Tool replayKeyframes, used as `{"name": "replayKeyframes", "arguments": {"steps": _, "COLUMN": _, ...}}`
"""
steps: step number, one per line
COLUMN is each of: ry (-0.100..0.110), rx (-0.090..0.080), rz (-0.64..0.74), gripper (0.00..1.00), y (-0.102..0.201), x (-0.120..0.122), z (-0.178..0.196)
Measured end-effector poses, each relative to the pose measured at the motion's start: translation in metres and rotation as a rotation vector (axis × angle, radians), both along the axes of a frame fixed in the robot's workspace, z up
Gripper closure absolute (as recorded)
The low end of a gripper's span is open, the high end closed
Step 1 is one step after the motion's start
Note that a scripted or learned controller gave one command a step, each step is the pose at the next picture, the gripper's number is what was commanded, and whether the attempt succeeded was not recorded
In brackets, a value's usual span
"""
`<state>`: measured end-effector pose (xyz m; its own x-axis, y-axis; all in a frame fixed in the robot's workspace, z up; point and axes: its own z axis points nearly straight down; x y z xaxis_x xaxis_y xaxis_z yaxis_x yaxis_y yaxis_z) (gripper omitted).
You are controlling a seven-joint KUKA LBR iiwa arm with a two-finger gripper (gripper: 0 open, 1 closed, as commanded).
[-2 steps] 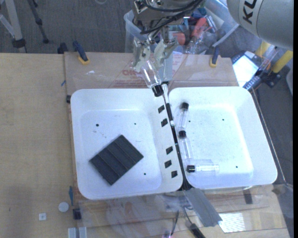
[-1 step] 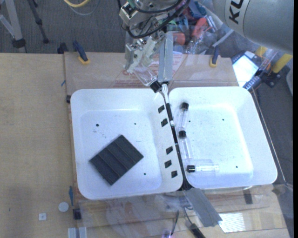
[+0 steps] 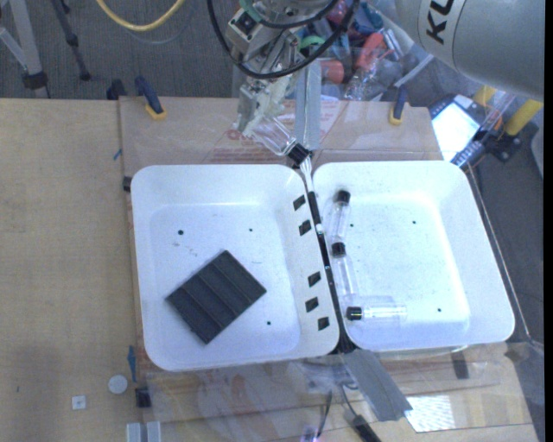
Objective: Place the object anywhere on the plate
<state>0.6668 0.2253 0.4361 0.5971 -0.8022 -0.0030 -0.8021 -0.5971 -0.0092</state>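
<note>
Two white bins sit side by side on the worktop. Nothing rests yet on the dark ridged plate in the left bin. The pincer hovers behind the bins, pinching a clear tube, so placing remains.

A pale wooden bench fills the left and lower part of the view, bearing 2 white bins side by side. Beyond its far edge lies grey carpeted floor. A yellow cable loops there, beside 2 blue clamps.
</note>
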Motion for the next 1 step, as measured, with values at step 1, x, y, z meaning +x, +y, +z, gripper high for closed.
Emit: {"name": "replayKeyframes", "arguments": {"steps": 1, "ry": 0.006, "rx": -0.005, "rz": 0.439, "gripper": 1.00, "y": 0.0002, "x": -0.0009, "z": -0.0270}}
